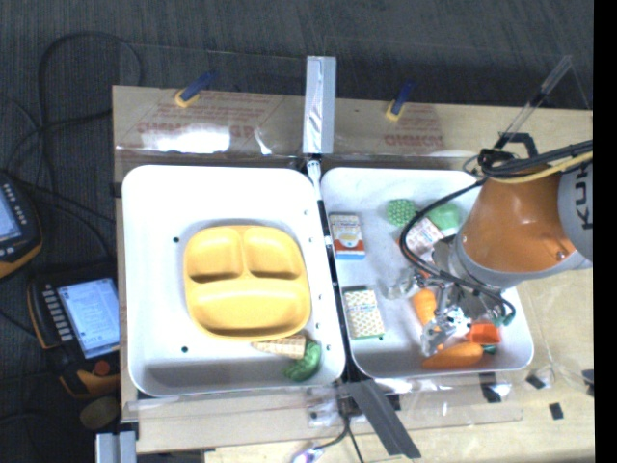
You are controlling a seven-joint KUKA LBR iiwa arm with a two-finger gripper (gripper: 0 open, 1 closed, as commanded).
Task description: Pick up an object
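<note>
fingers point(442, 328) low in the right bin point(386, 360) among orange pieces point(453, 353), open-or-closed state unclear

light: bright, even | glare: white bins point(135, 258) | focus: slightly soft

Robot gripper point(442, 328) low in right bin point(386, 360) among orange toys; yellow divided tray point(247, 278) in left bin point(154, 258).

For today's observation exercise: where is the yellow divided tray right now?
The yellow divided tray lies in the middle of the left bin, with a green toy and a tan wedge just past its lower right corner.
</note>
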